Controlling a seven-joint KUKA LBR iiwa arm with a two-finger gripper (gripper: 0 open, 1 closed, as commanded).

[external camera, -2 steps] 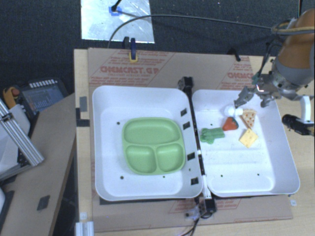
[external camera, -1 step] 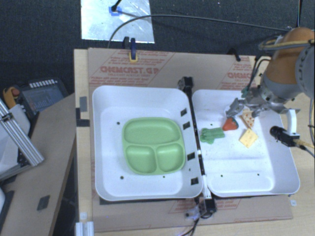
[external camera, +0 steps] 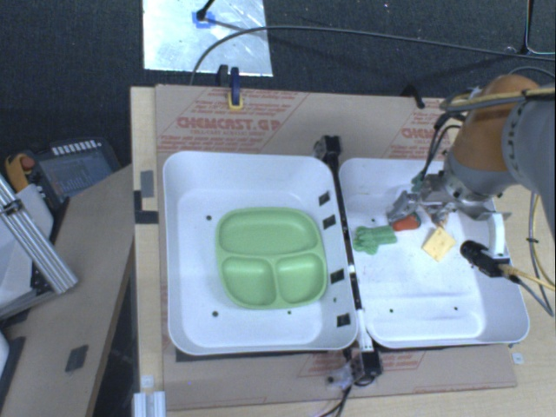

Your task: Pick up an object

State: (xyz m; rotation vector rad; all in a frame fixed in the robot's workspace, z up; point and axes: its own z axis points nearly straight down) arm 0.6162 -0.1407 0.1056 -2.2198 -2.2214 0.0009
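- Objects for picking, right bin (external camera: 452, 315), right of frame: orange piece (external camera: 406, 224), green toy (external camera: 374, 238), yellow block (external camera: 438, 244), all lying on the floor.
- Gripper (external camera: 407, 207): low over the orange piece, at or near contact; whether spread or pinched cannot be told.
- Left bin (external camera: 187, 233): green divided plate (external camera: 268, 256).
- Progress: judged at approach; nothing lifted, grasp and raise remain.

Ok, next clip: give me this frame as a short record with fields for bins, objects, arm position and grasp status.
left bin: holds a green divided tray with three compartments
right bin: holds a green toy, an orange piece and a yellow piece
arm: reaching in from the right, over the right bin's far side
gripper: low, just above the orange piece
grasp status: cannot tell; nothing is visibly between the fingers
object spacing: green toy, orange piece and yellow piece lie close together, apart from each other
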